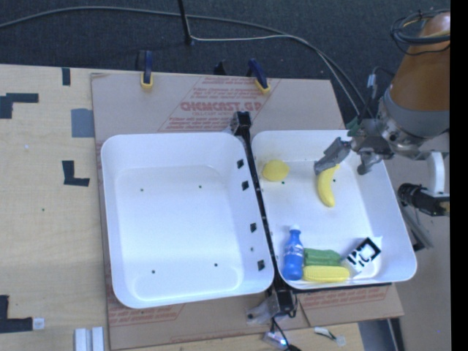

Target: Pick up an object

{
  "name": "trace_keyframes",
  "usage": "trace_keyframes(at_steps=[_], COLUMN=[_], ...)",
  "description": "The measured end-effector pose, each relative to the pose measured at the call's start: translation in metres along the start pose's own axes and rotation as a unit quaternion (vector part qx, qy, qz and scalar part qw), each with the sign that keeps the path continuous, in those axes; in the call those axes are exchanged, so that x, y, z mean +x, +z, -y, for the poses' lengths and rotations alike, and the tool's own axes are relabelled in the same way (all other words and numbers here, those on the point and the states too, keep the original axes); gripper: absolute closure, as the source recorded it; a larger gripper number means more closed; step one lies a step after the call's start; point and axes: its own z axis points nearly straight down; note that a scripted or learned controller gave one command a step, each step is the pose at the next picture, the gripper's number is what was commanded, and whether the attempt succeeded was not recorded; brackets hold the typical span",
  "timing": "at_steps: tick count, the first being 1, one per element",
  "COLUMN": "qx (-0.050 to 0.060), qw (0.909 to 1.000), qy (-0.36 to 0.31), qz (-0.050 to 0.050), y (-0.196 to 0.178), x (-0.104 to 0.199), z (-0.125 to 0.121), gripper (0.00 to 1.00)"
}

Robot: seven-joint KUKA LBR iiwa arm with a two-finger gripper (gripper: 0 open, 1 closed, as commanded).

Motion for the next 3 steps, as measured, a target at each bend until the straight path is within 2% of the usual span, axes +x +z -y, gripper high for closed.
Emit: trace_keyframes(at_steps=[1,2,3], qx=[-0.003,0.0,0.0], qw=[1.0,1.0,1.0], qy=[0.0,0.0,0.0], qz=[0.0,0.0,0.0], y=[-0.002,0.042,0.104], x=[0.0,0.001,-0.004], z=[-0.001,0.006,0.006], gripper=[0.0,0.0,0.0])
